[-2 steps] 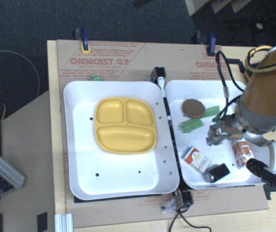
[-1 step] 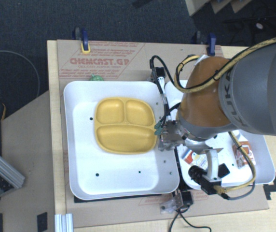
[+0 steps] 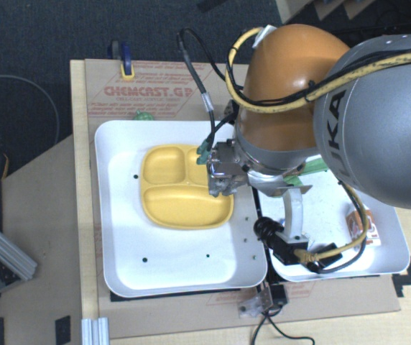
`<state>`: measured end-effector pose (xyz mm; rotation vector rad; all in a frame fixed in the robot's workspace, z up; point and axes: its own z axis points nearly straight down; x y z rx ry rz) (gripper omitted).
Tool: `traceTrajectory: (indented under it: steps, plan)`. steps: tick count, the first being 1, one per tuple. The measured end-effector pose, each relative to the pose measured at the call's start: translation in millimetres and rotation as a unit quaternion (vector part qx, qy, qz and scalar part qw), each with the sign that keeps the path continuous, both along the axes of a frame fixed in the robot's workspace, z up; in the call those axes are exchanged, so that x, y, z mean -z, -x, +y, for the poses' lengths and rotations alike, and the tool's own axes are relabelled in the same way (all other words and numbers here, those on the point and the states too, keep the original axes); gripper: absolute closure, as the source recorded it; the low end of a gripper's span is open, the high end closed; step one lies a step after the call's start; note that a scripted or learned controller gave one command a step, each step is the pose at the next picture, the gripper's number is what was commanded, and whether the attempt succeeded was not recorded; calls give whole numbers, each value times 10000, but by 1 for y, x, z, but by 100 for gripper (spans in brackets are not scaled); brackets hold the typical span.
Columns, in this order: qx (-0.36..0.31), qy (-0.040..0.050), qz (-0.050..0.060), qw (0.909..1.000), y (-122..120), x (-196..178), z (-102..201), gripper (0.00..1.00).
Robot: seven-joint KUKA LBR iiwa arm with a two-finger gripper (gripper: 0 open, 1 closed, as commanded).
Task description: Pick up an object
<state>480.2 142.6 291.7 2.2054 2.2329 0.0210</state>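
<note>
Item: yellow divided plate (image 3: pixel 173 192), lying flat in the left bin (image 3: pixel 119 214), toward its far right part.
Hand (image 3: pixel 220 178): low over the plate's right rim, at or touching it; its opening cannot be told from here.
Right bin (image 3: pixel 392 254): a small packet (image 3: pixel 358 225) at its right side.
Step, judged: approach to grasp, plate not lifted.
Next: close on the rim, raise straight.

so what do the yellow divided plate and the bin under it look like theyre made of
The yellow divided plate looks like moulded plastic, smooth and softly glossy: rounded rims, uniform colour, soft highlights. The left white bin looks like thin formed plastic, semi-gloss, with rounded corners and a rolled lip; I cannot rule out coated metal.
</note>
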Motion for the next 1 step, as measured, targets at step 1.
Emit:
traceTrajectory:
  steps: [1]
  plan:
    - [57, 13, -24, 10000, -1, -123, -18, 100]
